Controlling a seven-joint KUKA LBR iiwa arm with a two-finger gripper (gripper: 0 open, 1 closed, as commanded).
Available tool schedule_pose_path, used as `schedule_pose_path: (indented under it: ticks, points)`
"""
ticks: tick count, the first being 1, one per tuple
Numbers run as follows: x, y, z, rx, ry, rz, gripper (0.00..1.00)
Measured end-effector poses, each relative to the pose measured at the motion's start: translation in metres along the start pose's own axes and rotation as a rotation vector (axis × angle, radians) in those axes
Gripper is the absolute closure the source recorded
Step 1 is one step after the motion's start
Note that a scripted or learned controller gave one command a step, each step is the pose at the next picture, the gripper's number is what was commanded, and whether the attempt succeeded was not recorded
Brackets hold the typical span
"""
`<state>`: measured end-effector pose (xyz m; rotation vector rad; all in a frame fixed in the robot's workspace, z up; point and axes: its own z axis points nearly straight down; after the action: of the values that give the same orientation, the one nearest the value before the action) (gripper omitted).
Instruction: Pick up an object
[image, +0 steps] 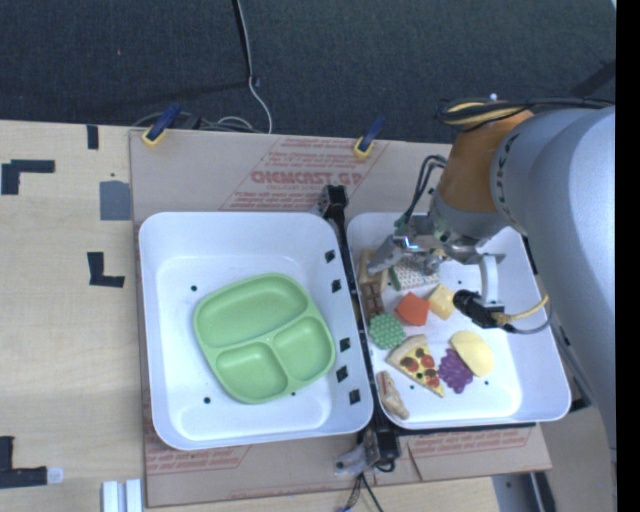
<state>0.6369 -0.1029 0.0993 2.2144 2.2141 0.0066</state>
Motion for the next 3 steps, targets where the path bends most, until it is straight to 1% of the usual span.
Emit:
schedule_pose_path:
  ticks: [1,2,3]
  points:
    - [-0.001,0.0304,0.0095,0.027,-0.01,-0.003,0.0]
    - [-0.0012,0.027,0.009,0.016,-0.01,0.0,0.0]
    - [-0.0009,0.021,0.0077,-0.001,-0.01,0.001,0.0]
